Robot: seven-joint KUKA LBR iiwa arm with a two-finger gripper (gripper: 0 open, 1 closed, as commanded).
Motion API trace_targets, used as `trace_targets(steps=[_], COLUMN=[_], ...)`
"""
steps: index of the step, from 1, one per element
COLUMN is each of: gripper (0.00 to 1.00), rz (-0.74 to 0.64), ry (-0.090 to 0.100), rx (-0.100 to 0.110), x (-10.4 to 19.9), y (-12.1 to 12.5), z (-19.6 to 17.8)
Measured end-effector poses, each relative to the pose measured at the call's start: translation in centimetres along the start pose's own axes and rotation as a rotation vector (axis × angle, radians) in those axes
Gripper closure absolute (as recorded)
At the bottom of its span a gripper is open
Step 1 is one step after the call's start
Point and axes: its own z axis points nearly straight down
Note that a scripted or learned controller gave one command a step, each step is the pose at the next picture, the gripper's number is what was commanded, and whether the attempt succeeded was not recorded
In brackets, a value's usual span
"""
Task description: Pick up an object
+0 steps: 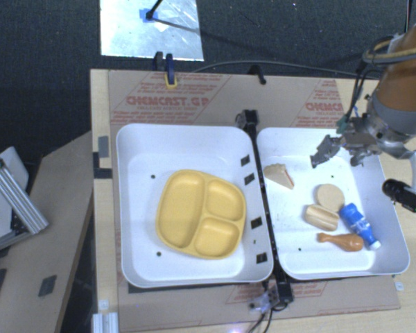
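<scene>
The right bin (381, 186) holds several small items: a pale wedge (279, 175) at its left, a round beige disc (330, 196), a tan bread roll (322, 217), a blue bottle (359, 225) and a brown drumstick (341, 241). My gripper (341, 155) hangs over the back part of this bin, above and behind the round disc and to the right of the wedge. Its two fingers (324, 151) stand apart, open, with nothing between them.
A yellow divided plate (201, 214) lies in the left bin (139, 186). A black-clipped ridge (256, 200) separates the two bins. A black fitting (402, 194) juts in by the right bin's right rim. A clamp (168, 66) sits at the bench's back edge.
</scene>
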Motion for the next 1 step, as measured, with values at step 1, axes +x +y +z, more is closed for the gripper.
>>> trace_targets(steps=[1], gripper=[0.0], rz=[-0.002], ry=[-0.001], rx=[-0.011], x=[0.02], y=[0.2], z=[-0.6])
